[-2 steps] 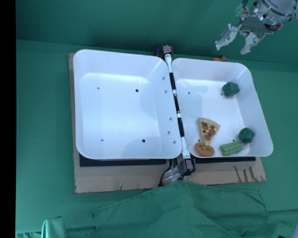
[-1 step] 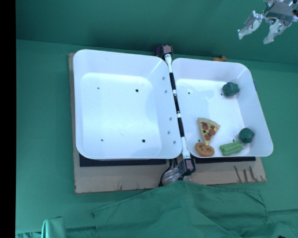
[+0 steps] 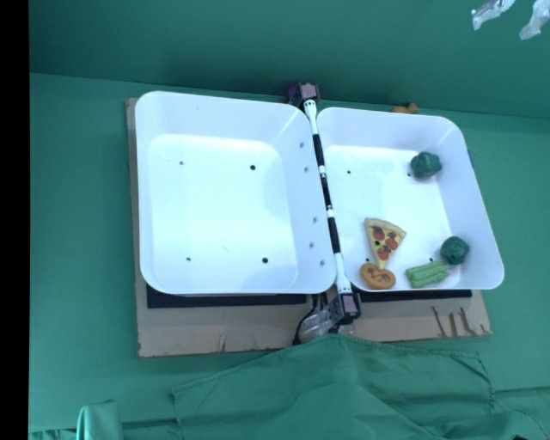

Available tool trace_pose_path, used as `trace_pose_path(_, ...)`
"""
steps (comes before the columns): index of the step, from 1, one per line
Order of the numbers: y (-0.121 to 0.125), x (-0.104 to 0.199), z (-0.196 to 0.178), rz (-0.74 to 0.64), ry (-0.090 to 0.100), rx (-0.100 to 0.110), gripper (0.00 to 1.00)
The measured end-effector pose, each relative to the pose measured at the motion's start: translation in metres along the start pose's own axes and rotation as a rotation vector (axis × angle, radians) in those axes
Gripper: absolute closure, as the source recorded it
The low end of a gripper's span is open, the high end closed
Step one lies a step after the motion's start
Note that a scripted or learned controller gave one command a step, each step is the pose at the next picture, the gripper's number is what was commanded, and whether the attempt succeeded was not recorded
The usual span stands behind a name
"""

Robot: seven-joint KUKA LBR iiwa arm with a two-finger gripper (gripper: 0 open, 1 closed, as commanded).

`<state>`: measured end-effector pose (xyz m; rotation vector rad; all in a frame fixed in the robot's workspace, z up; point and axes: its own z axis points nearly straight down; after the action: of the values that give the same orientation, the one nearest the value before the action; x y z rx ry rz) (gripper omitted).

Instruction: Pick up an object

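The right bin holds several toy foods. A pizza slice lies near its middle, point toward the front. Just in front of it sits a small orange round piece, and to the right of that a light green bundle of stalks. A dark green lumpy piece rests by the right wall. Another dark green lump lies at the back right. All of them lie apart from one another on the bin floor.
The left bin stands beside the right one, with a black-and-white striped rod along the shared edge. Both rest on cardboard. A tiny orange thing sits behind the right bin. Folded green cloth lies in front. Two pale clips hang at the top right.
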<state>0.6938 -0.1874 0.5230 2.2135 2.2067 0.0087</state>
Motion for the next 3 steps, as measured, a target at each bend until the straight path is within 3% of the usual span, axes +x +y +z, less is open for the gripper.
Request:
trace_pose_path(1, -0.038, 0.0, 0.091, 0.003, 0.007, 0.022, 0.0)
trace_pose_path(2, -0.053, 0.009, 0.056, 0.0, 0.004, 0.007, 0.0)
trace_pose_path(3, -0.036, 0.001, -0.018, -0.002, 0.002, 0.0, 0.0)
